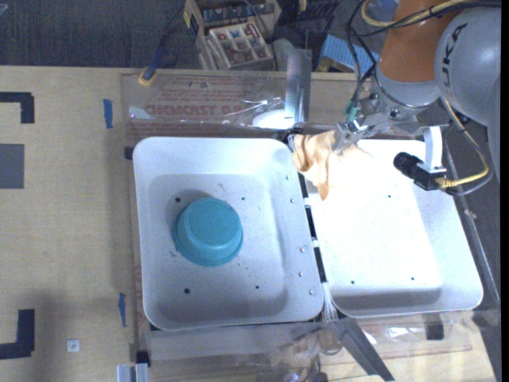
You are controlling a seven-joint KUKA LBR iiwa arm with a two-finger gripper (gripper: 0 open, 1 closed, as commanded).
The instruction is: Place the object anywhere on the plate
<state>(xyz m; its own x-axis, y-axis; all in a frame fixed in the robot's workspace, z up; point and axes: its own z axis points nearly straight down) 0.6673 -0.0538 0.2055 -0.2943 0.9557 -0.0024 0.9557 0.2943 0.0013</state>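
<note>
Cloth held at the top of the right bin, blue plate waiting in the left bin.

We see 2 white bins side by side on the bench: the left bin [151, 173] holds 1 round blue plate [208, 230], lying a little left of its centre, and the right bin [413, 269] lies under the arm. The gripper [347, 138] hangs by the upper left corner of the right bin, and its fingers pinch the upper edge of a tan cloth [315, 164]. The cloth droops down and to the left from the fingers, and its lower part overlaps the divide between the 2 bins. The cloth is well apart from the plate.
</note>
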